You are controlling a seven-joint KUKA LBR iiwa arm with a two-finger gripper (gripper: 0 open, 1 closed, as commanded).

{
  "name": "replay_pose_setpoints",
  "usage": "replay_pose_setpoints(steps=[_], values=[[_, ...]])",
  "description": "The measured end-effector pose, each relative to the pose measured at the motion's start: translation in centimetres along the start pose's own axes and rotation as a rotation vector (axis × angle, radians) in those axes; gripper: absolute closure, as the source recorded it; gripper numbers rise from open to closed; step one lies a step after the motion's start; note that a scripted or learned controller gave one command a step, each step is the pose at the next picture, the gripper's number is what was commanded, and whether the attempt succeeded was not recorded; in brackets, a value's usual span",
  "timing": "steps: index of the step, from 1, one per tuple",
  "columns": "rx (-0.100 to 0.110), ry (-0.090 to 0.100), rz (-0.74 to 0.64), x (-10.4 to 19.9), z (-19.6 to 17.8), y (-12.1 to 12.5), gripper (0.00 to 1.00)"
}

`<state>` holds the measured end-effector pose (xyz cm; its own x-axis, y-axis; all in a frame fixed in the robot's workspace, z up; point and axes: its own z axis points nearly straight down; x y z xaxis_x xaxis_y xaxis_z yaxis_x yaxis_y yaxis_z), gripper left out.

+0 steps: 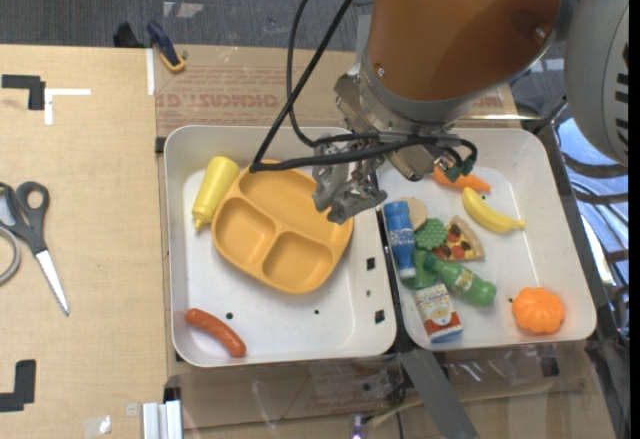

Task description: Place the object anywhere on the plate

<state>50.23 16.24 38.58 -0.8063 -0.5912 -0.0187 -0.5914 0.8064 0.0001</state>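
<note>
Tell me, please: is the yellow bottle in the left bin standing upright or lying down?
Lying down. The yellow bottle rests on its side on the floor of the left bin, its narrow end pointing toward the bin's near-left, beside the plate.

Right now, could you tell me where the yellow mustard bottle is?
The mustard bottle lies in the left bin, near its upper-left corner, leaning against the left edge of the yellow plate.

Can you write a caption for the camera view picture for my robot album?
Robot gripper hovers over the yellow plate in the left bin.
</note>
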Motion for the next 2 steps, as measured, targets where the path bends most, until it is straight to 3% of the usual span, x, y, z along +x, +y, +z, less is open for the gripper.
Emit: replay_pose_setpoints(steps=[1,2], values=[[0.0,0.0,0.0,0.01,0.01,-0.02,0.0],[0.0,-0.004,0.003,-0.17,-0.92,-0.1,1.0]])
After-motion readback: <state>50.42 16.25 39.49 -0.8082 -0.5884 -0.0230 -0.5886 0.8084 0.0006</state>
